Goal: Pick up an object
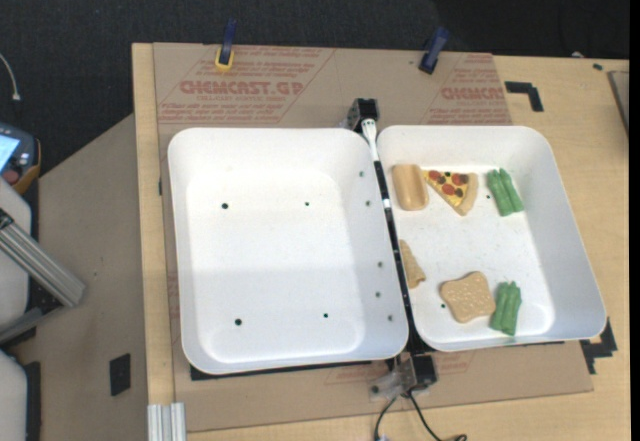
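The bench [100, 229] carries a brown cardboard sheet [300, 79], held at its far edge by two clamps [227, 47]. Two white bins sit side by side on the sheet, their inner rims touching along a dark seam.

The left bin [200, 159] has a bare floor marked by four small dark dots, so it offers wide open room inside its low rounded walls. The right bin [560, 229] lies on the side the arm reaches from. Its middle and outer floor are open, with things lined along the far end and near end.

At the far end are a tan bread roll [408, 186], just beside the seam, then a pizza slice [452, 188] with red dots, then green bean pods [505, 192], each slightly apart. A small tan scrap [410, 264] lies against the seam wall. At the near end a piece of toast [467, 296] lies flat, with a second green pod bundle [507, 307] touching its outer side.

How far the tool is open, what it has hold of, and how these things lie relative to it cannot be told.
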You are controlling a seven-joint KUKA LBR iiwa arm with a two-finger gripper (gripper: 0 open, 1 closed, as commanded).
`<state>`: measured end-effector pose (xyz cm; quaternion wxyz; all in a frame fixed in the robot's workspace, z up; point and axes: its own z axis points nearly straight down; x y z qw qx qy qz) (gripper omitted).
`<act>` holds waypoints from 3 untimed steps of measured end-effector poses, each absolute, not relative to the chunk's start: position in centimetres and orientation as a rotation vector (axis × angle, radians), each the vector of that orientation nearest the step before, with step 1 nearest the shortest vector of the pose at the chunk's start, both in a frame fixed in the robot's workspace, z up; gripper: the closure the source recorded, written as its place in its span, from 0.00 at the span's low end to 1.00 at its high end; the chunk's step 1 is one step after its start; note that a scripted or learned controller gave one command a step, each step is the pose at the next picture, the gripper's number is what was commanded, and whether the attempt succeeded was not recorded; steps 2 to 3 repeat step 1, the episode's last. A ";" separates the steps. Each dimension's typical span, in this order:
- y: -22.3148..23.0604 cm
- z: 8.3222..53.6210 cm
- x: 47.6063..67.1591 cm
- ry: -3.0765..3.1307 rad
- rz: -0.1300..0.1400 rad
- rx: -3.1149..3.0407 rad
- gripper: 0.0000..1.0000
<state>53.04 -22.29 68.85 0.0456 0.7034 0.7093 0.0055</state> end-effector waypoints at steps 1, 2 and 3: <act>-22.3 70.0 53.1 2.162 0.018 2.143 1.00; -22.3 70.0 53.1 2.162 0.018 2.143 1.00; -22.3 70.0 53.1 2.162 0.018 2.143 1.00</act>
